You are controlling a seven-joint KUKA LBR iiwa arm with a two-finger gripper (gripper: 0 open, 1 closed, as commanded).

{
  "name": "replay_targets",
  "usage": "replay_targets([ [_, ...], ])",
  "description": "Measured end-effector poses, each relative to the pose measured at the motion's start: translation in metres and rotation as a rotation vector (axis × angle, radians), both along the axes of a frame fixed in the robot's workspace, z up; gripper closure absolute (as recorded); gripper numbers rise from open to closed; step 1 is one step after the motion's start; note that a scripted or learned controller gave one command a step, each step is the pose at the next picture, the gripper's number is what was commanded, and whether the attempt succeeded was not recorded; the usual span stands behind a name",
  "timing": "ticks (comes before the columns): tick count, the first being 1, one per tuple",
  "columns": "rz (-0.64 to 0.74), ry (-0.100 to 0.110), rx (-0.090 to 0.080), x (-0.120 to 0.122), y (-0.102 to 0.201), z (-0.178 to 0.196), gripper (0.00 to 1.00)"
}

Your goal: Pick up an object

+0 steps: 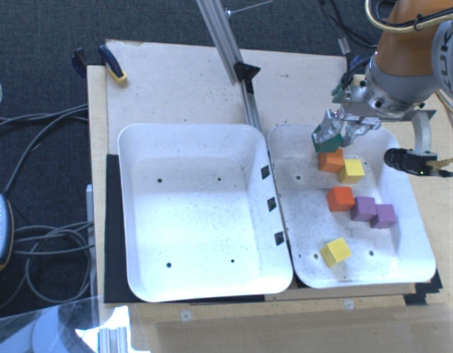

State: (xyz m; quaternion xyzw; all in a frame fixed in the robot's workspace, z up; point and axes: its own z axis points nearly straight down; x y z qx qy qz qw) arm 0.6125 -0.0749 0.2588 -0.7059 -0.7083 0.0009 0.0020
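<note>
The right bin (403,271) holds several small blocks. An orange block (330,161) lies at the back, touching a yellow block (352,170) on its right. Lower down sit another orange block (340,198), two purple blocks (364,208) (384,215) side by side, and a second yellow block (335,251) near the front. My gripper (329,139) hangs just above the back orange block, its tips right at the block's top edge. No block shows between them.
The left bin (138,197) stands beside the right one. A metal pole (219,28) slants across the bench behind the bins. A blue-and-yellow clamp (112,62) sits at the bench's back left corner. Cables lie on the floor at left.
</note>
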Motion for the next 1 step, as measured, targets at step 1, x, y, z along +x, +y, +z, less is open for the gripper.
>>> replay_targets([
  [1, 0.002, -0.001, 0.002, -0.0160, 0.0531, -0.0032, 1.00],
])
